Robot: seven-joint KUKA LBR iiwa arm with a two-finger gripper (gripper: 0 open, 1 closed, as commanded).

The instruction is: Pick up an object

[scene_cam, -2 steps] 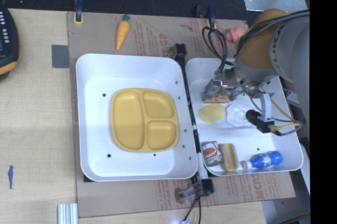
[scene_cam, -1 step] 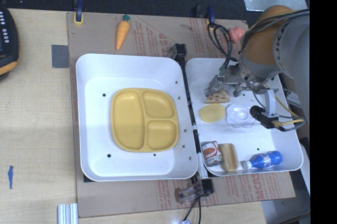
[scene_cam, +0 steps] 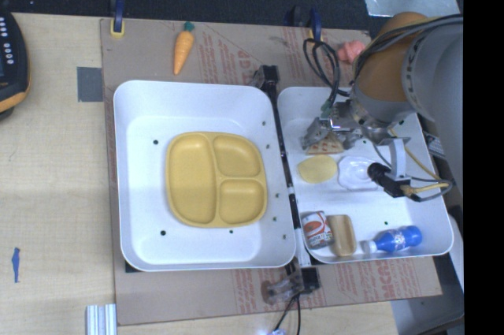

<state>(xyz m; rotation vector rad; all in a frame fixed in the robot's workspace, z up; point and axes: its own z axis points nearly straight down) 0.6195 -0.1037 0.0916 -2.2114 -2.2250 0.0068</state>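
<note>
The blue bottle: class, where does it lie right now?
The blue bottle lies on its side in the right bin, at its near right corner, just right of the tan block.

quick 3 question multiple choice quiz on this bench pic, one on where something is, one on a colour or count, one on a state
1. Where is the toy carrot?
A. in the left bin
B. on the brown mat beyond the left bin
C. in the right bin

2. How many compartments does the yellow tray have?
A. two
B. three
C. five

3. How does the bottle with the blue cap rest?
A. lying on its side
B. standing upright
C. held in the air

Answers:
1 B, it lies on the mat outside the left bin's far rim.
2 B, one long section and two smaller ones.
3 A, it lies flat along the right bin's near wall.
</note>
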